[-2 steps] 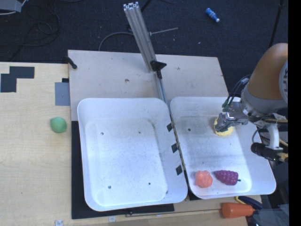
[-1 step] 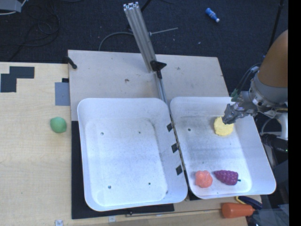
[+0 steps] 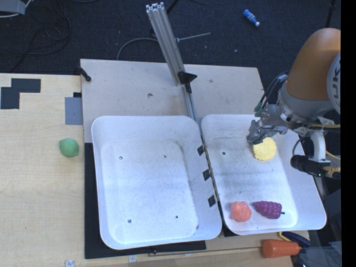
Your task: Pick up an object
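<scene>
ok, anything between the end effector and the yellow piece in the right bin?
Nothing visible. The end effector sits right at the upper edge of the yellow piece in the right bin. The orange piece and purple grapes lie apart, near the bin's front edge.

- I see even, fairly bright overhead light on the surface [image 3: 33, 166]; the far floor [image 3: 83, 26] stays dim.
- White bins [image 3: 144, 149] show no harsh glare; shadows are soft.
- Slightly soft, grainy focus overall.
</scene>
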